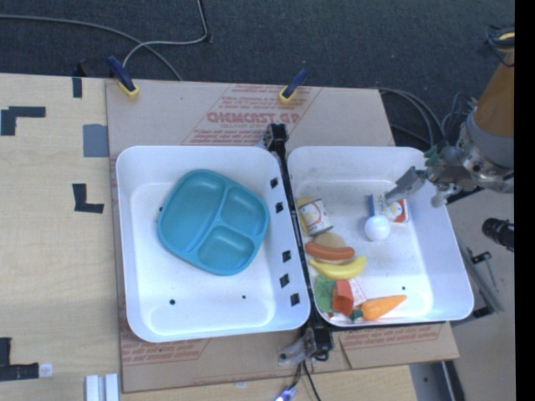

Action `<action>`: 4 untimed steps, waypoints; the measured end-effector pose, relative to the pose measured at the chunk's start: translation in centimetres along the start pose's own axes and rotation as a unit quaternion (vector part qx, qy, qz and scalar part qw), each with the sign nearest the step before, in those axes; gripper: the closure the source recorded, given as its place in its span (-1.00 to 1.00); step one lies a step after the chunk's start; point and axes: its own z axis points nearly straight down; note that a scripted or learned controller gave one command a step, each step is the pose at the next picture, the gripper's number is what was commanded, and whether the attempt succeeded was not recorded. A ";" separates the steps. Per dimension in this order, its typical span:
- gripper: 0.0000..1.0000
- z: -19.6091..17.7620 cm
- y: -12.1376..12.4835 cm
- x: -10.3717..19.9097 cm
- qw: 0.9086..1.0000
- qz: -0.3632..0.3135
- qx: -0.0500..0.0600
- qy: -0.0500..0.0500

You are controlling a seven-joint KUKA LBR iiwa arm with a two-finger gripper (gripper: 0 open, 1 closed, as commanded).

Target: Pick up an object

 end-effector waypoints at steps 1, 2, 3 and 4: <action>-1.00 12.8 2.3 5.7 1.000 0.000 0.001 0.001; -1.00 10.3 5.1 -3.0 1.000 0.001 -0.001 -0.001; -1.00 16.6 9.6 -5.2 1.000 -0.001 -0.010 -0.004; -1.00 17.2 11.5 -0.6 1.000 -0.001 -0.003 0.000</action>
